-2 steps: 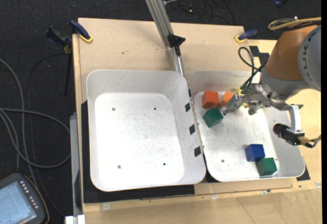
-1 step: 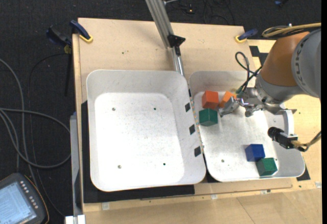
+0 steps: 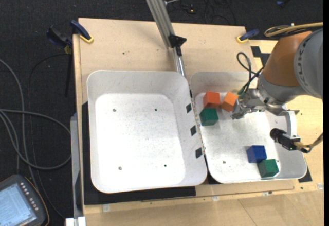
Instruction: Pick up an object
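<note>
The right bin (image 3: 234,168) holds several blocks. An orange block (image 3: 211,99) lies at its far left, with a dark green block (image 3: 208,116) just in front of it. A smaller orange block (image 3: 229,100) sits right beside the gripper (image 3: 238,110), which reaches down from the right into the bin's upper middle. Whether that block is between the fingers I cannot tell. A blue block (image 3: 256,153) and a green block (image 3: 268,168) lie together near the bin's front right corner.
The left bin (image 3: 103,117) stands beside the right one, sharing a raised middle rim. A slanted metal pole (image 3: 159,14) crosses the bench at the back. Cables hang by the arm's wrist, and clamps sit on the bench's far corners.
</note>
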